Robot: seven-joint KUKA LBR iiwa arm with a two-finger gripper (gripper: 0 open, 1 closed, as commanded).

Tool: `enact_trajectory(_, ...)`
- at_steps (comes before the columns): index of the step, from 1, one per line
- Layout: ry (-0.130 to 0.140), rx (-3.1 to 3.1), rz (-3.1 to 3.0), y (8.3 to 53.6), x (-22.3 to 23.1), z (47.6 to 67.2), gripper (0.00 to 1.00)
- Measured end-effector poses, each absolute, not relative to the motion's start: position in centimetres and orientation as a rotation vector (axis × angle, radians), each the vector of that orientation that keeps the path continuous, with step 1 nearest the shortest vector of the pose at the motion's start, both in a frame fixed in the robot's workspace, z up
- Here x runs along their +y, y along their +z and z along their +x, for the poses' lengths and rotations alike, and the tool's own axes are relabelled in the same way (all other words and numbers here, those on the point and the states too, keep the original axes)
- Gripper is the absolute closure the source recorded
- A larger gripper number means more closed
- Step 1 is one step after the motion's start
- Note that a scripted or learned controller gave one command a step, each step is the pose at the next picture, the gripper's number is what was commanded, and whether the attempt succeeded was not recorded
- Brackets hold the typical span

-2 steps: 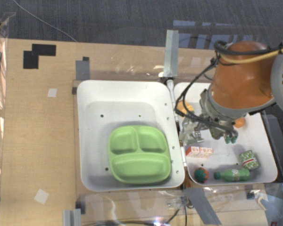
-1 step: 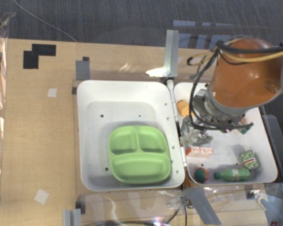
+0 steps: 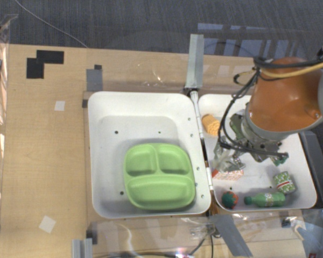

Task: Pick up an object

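Note:
My gripper (image 3: 230, 162) hangs low in the right bin (image 3: 308, 193), under the grey wrist and the orange band. Its fingers reach down around a small red and white packet (image 3: 230, 172) on the bin floor; whether they touch it I cannot tell. A yellow-orange object (image 3: 210, 123) lies at the bin's left wall behind the gripper. Along the front lie a red and green ball (image 3: 229, 199), a green bottle (image 3: 266, 199) on its side, and a small green and white can (image 3: 284, 182).
The left bin (image 3: 107, 112) holds a green divided plate (image 3: 159, 175) at its front right. A metal divider rail (image 3: 194, 63) runs between the bins at the back. Cables loop beside the arm at the upper right.

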State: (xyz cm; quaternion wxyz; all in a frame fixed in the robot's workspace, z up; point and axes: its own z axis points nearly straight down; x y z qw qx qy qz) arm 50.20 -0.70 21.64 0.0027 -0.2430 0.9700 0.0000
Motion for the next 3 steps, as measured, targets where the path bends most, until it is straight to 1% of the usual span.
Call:
enact_trajectory(1, 0.004, 3.135, 0.122, 18.5, 4.2, 51.3, 1.00)
enact_trajectory(2, 0.009, 2.962, 1.031, 22.8, 13.5, 48.8, 1.00)
enact_trajectory(3, 0.001, 3.119, 0.339, 18.5, 8.2, 51.3, 1.00)
